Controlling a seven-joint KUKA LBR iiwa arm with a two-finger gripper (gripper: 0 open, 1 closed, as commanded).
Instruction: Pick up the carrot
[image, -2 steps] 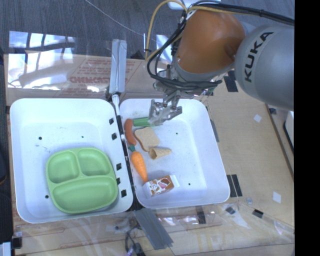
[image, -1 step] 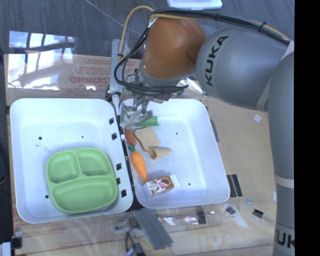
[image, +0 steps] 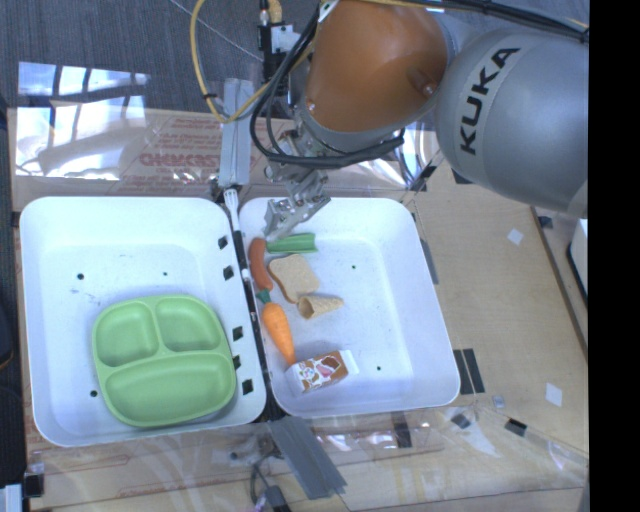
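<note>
Carrot (image: 278, 331) lies in the right bin (image: 400, 300), hard against its left wall, orange tip pointing near, untouched. My fingers (image: 293, 208) hang at the bin's far left corner, above the green stick (image: 291, 242) and the sausage (image: 259, 262); whether they are spread or closed, I cannot tell. Nothing between them. Bread (image: 294, 276) and the cone (image: 319, 305) lie between me and the carrot. Judged: pick not started; reach, descent, grasp and lift all remain.
</note>
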